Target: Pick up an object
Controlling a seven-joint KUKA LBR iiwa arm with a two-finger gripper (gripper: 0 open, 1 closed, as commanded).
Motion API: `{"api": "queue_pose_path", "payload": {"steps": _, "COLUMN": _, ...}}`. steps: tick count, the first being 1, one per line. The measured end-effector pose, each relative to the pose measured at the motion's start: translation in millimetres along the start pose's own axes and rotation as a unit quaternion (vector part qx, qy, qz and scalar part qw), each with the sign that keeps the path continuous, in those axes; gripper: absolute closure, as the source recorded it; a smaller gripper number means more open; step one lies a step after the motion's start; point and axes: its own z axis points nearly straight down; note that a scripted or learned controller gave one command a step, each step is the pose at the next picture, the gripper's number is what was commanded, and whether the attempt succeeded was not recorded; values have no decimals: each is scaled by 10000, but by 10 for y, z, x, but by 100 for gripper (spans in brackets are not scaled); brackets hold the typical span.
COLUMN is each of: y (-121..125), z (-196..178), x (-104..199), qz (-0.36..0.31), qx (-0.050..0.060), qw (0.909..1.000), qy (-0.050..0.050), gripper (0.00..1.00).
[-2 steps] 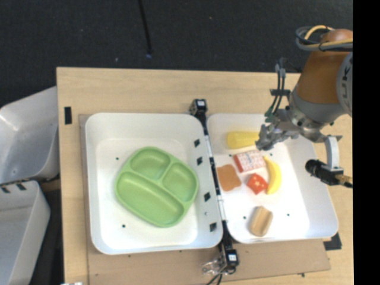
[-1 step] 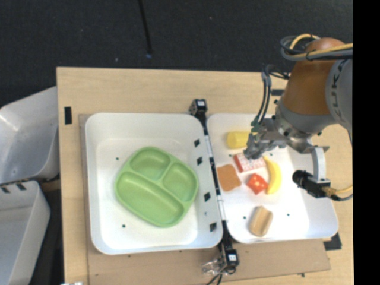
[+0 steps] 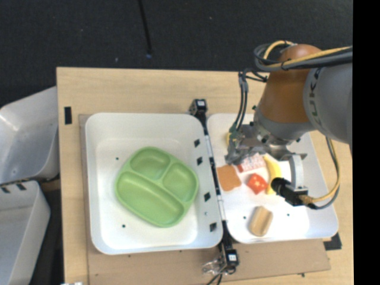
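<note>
The right bin (image 3: 309, 218) holds an orange-brown flat piece (image 3: 228, 177), a red piece (image 3: 256, 183), a yellow banana-like piece (image 3: 273, 168), a pink-and-white item (image 3: 250, 161) and a tan cylinder (image 3: 260, 221). My gripper (image 3: 242, 152) hangs low over the upper left of this bin, right above the pink-and-white item and beside the orange-brown piece. The wrist hides its fingertips.
The left bin (image 3: 101, 218) holds a green divided plate (image 3: 157, 186). A divider with black clips (image 3: 209, 177) runs between the bins. The arm's orange band (image 3: 288, 94) and grey body cover the upper right of the right bin. A black cable (image 3: 297, 196) loops by the yellow piece.
</note>
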Motion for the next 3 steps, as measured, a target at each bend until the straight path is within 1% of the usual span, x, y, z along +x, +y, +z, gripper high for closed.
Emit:
{"api": "queue_pose_path", "payload": {"steps": 1, "y": -195, "z": 18, "x": 426, "qz": 3, "qx": 3, "qw": 10000, "qy": -2, "gripper": 100}}
{"api": "queue_pose_path", "payload": {"steps": 2, "y": -326, "z": 25, "x": 955, "qz": -4, "qx": 4, "qw": 10000, "qy": 1, "gripper": 100}}
{"api": "queue_pose_path", "payload": {"steps": 3, "y": -320, "z": 22, "x": 927, "qz": 21, "qx": -2, "qw": 10000, "qy": -3, "gripper": 0}}
